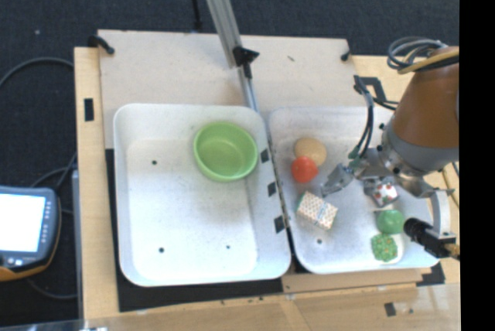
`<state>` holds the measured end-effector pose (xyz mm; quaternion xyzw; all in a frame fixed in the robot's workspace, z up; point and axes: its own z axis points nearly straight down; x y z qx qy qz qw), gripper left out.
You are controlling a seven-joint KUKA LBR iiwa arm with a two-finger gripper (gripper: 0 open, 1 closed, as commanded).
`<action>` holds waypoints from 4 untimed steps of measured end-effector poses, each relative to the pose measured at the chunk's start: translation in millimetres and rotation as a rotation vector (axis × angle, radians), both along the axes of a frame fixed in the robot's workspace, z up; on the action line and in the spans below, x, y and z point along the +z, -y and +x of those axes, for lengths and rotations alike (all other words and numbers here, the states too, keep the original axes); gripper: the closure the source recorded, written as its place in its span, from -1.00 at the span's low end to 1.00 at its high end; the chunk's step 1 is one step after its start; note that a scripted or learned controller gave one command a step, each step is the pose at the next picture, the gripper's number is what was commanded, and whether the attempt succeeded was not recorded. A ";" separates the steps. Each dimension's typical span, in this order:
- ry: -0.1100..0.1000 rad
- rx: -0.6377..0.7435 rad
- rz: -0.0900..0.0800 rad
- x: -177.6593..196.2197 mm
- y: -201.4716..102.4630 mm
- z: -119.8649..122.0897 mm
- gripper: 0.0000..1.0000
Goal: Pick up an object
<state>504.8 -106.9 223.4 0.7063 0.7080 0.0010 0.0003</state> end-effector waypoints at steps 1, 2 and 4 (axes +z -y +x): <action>0.001 -0.002 -0.001 0.0 0.5 0.0 -1.00; -0.007 -0.003 -0.002 -63.1 1.1 -2.4 -1.00; 0.002 -0.008 0.000 -102.4 2.5 -0.6 1.00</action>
